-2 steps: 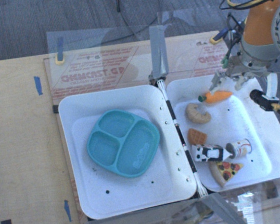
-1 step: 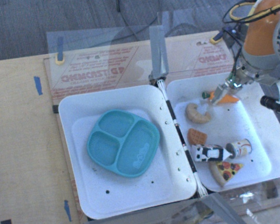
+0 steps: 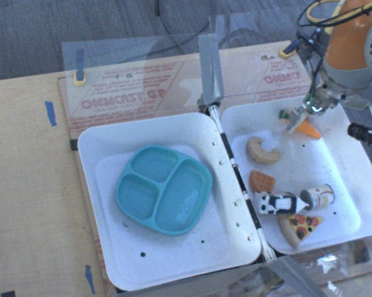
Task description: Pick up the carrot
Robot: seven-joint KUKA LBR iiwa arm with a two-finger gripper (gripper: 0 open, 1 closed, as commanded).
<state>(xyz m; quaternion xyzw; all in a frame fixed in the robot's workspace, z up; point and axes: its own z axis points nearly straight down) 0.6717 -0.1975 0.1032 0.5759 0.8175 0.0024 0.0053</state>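
The carrot (image 3: 308,131) lies in the back part of the right bin (image 3: 370,206), with its orange body pointing right and its green top (image 3: 284,115) pointing left. My gripper (image 3: 300,119) has come down from the right and sits directly over the carrot's middle, at or just above it. The wrist hides the contact point, so a hold on the carrot cannot be confirmed.
The right bin also holds a curved bread piece (image 3: 262,150), an orange waffle square (image 3: 262,181), a black-and-white toy (image 3: 279,203), a small jar (image 3: 319,195) and a pizza slice (image 3: 300,225). A teal divided plate (image 3: 164,189) lies in the left bin (image 3: 113,261).
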